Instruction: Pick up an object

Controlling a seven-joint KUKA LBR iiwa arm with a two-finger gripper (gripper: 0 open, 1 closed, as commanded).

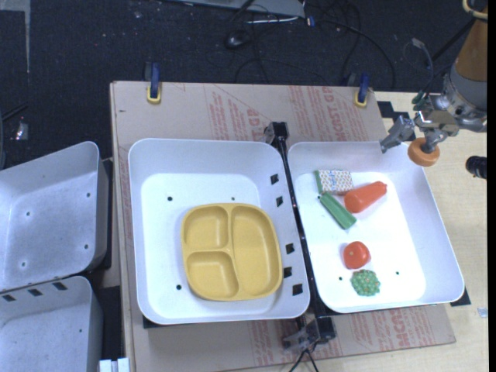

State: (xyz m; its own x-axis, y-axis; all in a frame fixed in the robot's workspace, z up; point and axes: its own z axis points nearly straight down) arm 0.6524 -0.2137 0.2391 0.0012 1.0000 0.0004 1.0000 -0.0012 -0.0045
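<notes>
While raised over right bin's corner, tool (422, 140) grips orange ball (423, 153).

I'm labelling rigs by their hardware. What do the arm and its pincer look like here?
The arm enters at the upper right as a round tan-orange segment, with a pale ring at the picture's top corner. Below it sits a grey metal wrist with a small green spot on its side. The pincer is grey metal with thin dark prongs reaching left. A dark cable loops behind the arm.

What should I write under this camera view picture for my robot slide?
The end effector holds an orange thing over the right bin's corner; the yellow plate waits in the left bin.
</notes>
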